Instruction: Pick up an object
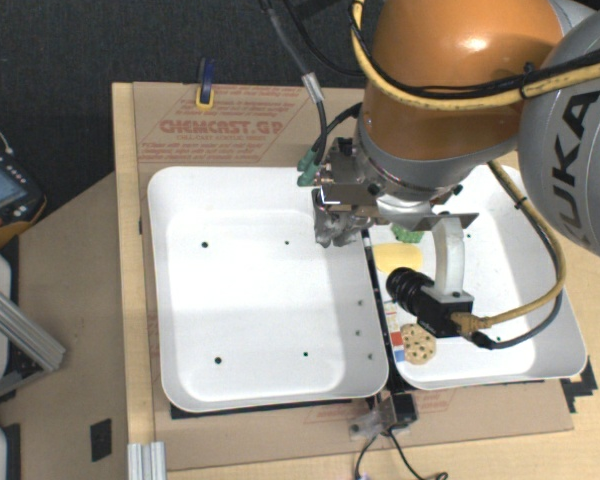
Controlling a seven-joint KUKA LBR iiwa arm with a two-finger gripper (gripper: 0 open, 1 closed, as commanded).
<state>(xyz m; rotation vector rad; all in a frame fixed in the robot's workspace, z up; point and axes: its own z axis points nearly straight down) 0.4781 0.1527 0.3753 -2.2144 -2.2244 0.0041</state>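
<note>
1. The jaws sit low over the inner edge of the two shallow white plastic bins; whether they are open or closed, I cannot tell.
2. The grey arm's gripper (332, 230) hangs above the left bin (180, 268).
3. A round tan cookie-like object (418, 344) lies in the right bin (540, 338), beside a yellow flat piece (396, 258).

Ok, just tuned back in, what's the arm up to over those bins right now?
The KUKA arm is reaching in over the two white bins, its gripper low at the divider between them, by the far edge of the left bin. The right bin has a yellow object, something green and a cookie-like piece. Whether the jaws hold anything can't be told from this angle.
</note>
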